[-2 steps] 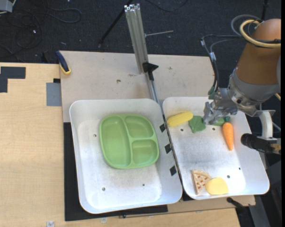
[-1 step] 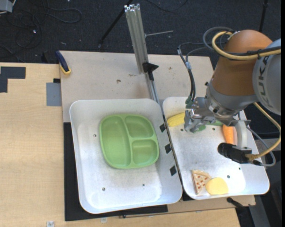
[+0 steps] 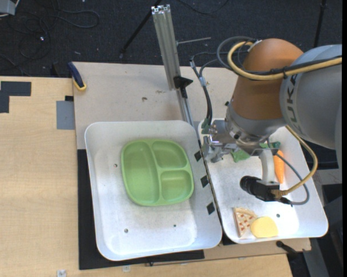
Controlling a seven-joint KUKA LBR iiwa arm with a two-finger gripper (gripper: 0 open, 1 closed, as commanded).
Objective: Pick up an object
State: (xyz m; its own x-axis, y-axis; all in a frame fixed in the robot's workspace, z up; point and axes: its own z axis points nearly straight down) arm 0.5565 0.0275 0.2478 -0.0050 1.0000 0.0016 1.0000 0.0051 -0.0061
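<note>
My gripper (image 3: 218, 150) hangs low over the near-left part of the right bin (image 3: 312, 227), close to the wall shared with the left bin. The orange wrist hides most of it. Just to its right, a small green thing (image 3: 241, 154) peeks out from under the wrist; whether the gripper touches it cannot be made out. An orange carrot-like piece (image 3: 279, 167) lies further right in the same bin. At the bin's front lie a pizza-slice toy (image 3: 242, 220) and a yellow rounded piece (image 3: 264, 228), side by side.
The left bin (image 3: 104, 224) holds a green divided plate (image 3: 157, 172) near its middle. A metal post (image 3: 169, 48) rises behind the bins. A blue and yellow tool (image 3: 77, 76) lies at the bench's far left corner.
</note>
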